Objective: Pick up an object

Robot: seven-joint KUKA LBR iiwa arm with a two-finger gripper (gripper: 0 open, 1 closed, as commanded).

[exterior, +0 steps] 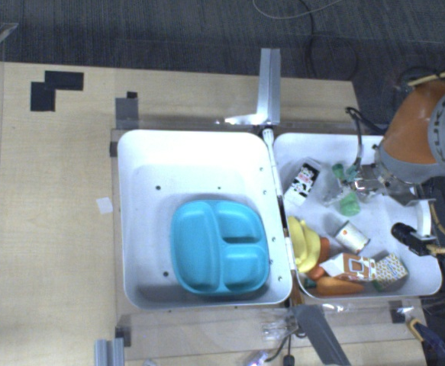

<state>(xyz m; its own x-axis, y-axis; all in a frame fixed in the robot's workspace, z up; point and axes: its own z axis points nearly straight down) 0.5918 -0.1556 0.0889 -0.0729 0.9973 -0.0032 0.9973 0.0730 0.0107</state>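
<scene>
My gripper [362,183] reaches in from the right over the upper middle of the right bin [433,280]. Directly beside its tip lie a small green object [349,203] and some clear plastic pieces [331,191]. I cannot tell whether it touches them. To its left a black and white box [304,180] rests near the divider. Below it a small white can [352,237] with a red end lies on its side.
A yellow banana [304,242], an orange carrot [336,285], a printed carton [359,267] and a patterned pouch [391,269] crowd the right bin's front. The left bin [142,174] holds a blue divided plate [220,245]. A metal post [269,82] stands behind the bins.
</scene>
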